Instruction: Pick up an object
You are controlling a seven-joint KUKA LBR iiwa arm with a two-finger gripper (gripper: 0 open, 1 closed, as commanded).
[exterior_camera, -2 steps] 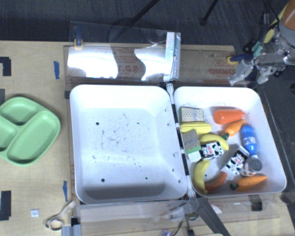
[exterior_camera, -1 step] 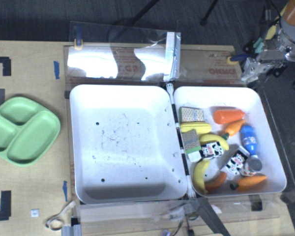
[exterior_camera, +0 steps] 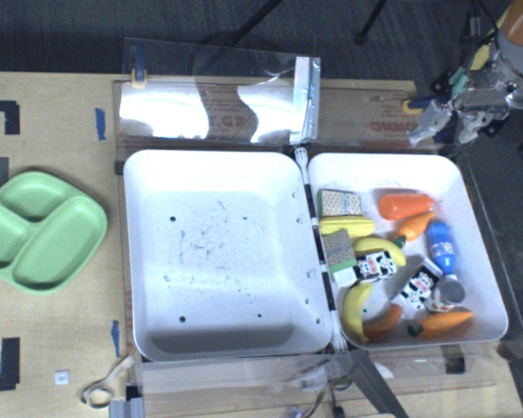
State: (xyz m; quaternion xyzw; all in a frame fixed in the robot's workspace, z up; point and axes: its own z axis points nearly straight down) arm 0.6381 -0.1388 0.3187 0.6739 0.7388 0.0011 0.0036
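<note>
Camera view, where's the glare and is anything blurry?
Camera view: strong white glare on the clear panel behind the left bin; the tool at upper right looks soft and smeared; the toys in the right bin are evenly lit, with faint shadows.

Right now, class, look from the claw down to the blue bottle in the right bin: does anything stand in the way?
Nothing visible does. The claw hangs above the bench beyond the right bin's far rim, and the blue bottle lies uncovered in that bin, with an orange toy beside it, not over it.
</note>
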